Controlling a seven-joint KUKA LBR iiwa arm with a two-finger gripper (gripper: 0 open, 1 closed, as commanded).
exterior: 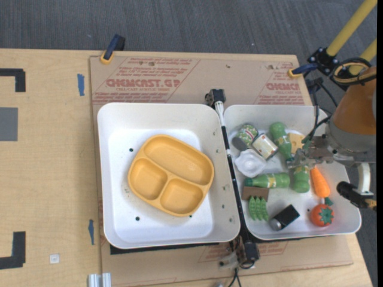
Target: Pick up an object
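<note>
White bins: two sit side by side on the table (48,160) — the left bin (114,160) carries a yellow divided plate (170,175), the right bin (347,220) carries the clutter I am choosing from.

Arm: I reach in from the right, grey wrist with the orange band, low over the right bin's far side.

Hand: my hand (302,154) sits among the things near the middle of the right bin; whether it is open or closed I cannot tell, and nothing shows clearly held in it.

Things on offer: a carrot (321,183) just beside the hand, a green bottle (270,181) lying on its side below it, a tomato (322,214) near the bin's front corner, a black block (285,216), a green comb-like piece (258,208), a white cup (248,163) and a small can (264,146) further left.

Step in hand: I judge this to be the descent onto a target — the pick itself is not yet shown done.

Likeliest target: the carrot or the green bottle, both touching or nearly touching the hand's spot; I cannot say which.

Next move calls for: closing on one thing alone, then a straight lift clear of its neighbours, since the pile is tight and a nudge could drag a second piece along.
</note>
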